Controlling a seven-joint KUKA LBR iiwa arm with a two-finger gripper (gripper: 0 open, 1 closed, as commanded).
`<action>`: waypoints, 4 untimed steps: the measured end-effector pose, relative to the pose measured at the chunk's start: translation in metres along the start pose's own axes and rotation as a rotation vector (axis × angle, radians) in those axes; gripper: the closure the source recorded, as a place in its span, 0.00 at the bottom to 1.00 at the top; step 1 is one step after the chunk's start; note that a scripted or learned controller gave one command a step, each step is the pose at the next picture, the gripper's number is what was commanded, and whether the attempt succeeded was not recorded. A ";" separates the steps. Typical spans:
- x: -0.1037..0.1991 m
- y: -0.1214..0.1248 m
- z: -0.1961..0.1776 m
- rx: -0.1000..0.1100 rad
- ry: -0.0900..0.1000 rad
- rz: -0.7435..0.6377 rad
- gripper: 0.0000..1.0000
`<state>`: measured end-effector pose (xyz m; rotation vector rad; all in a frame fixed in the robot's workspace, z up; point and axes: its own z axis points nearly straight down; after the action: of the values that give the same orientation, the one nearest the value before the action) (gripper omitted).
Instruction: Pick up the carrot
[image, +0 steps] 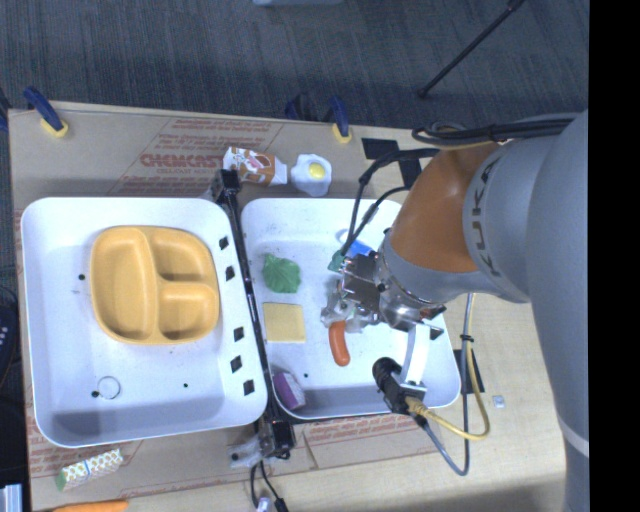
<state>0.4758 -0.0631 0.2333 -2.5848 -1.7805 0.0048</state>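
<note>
the gripper (340, 308) is low in the right bin (300, 215), at the end of the grey arm (520, 200) with its orange band (445, 215). whether it is spread wide, narrowed or clamped on anything cannot be told from this angle, since the wrist body covers its tip.

the carrot (340, 345) lies on the bin floor directly below the gripper in the picture, its upper end just under the tip and possibly touching it; contact is not clear. it is a short orange-red piece lying roughly lengthwise toward the near wall.

to the gripper's left sits a yellow cheese slice (284, 322), flat and near the carrot but apart from it. up and left of the gripper is a green leafy vegetable (281, 273). down and left, against the near wall, is a purple item (287, 389).

well to the left, the left bin (50, 300) holds a yellow divided plate (155, 283).
</note>
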 end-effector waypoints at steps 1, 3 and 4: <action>0.058 -0.022 0.025 0.002 0.000 -0.078 1.00; 0.058 -0.023 0.043 0.003 0.000 -0.042 1.00; 0.028 -0.010 -0.041 -0.001 0.001 -0.049 1.00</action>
<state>0.4763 -0.0332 0.2746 -2.5410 -1.8435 0.0029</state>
